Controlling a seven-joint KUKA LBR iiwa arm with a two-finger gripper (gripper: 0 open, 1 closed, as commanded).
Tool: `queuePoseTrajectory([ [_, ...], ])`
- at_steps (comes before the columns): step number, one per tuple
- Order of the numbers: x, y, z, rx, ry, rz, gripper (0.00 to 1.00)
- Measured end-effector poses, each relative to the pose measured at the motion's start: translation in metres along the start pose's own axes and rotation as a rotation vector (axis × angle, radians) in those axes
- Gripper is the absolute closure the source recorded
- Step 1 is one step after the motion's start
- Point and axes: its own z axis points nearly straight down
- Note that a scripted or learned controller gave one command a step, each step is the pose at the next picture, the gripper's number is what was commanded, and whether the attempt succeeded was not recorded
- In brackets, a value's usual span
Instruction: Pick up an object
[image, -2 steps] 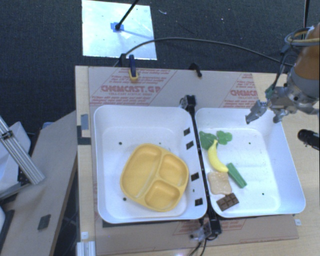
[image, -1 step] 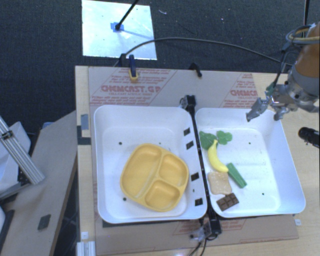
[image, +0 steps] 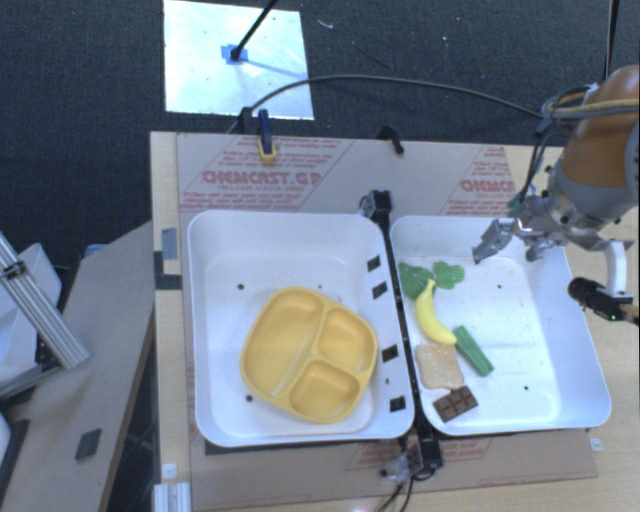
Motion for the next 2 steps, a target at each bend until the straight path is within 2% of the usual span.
queuePoseTrajectory([
  [1,-0.008,0.005,0.055,-0.002,-0.001,0.001,0.0],
  [2,-0.001,-0.002,0.108,-0.002,0.0,0.001,0.0],
])
